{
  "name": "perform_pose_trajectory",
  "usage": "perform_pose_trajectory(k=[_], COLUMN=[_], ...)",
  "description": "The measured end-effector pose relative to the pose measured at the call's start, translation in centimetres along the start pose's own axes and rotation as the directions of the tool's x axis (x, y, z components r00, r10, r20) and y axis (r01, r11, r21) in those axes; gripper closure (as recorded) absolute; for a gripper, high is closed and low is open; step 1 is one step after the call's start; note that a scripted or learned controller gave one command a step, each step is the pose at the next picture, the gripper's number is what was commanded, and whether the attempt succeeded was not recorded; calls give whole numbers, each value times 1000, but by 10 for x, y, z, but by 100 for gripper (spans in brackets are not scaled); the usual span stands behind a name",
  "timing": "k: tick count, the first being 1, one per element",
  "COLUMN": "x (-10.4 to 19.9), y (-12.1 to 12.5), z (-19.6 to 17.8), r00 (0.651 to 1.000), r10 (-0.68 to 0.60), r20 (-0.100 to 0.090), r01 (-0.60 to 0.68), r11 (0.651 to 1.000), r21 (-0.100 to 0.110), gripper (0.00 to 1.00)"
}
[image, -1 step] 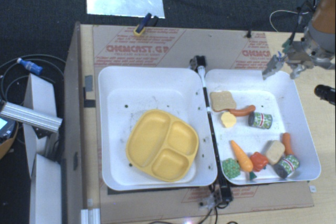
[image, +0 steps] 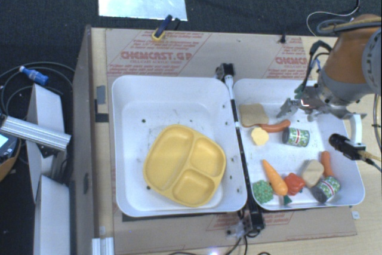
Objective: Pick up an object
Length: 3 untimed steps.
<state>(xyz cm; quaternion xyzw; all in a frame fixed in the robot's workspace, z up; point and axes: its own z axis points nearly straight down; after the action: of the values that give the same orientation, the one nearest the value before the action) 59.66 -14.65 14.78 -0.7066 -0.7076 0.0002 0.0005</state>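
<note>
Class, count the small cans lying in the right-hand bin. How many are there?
2. One can lies mid-bin, right of the sausage. The other can lies at the near right corner, beside the beige lump. None seems hidden.

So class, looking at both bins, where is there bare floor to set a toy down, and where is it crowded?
Bare floor: the left bin behind and left of the yellow divided plate, and the right bin's middle, between the green can and the carrot. It is crowded along the right bin's near edge and around the sausage beside the claw.
</note>
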Motion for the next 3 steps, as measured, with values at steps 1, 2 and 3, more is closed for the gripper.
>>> perform_pose_trajectory(k=[1,2,3], x=[61,63,63], y=[-9,-23,-22], z=[60,64,53], r00=[1000,1000,1000], r10=[-3,1,0], r20=[-1,0,0], r01=[3,-1,0], r11=[1000,1000,1000], r21=[1,-1,-3], gripper=[0,0,100])
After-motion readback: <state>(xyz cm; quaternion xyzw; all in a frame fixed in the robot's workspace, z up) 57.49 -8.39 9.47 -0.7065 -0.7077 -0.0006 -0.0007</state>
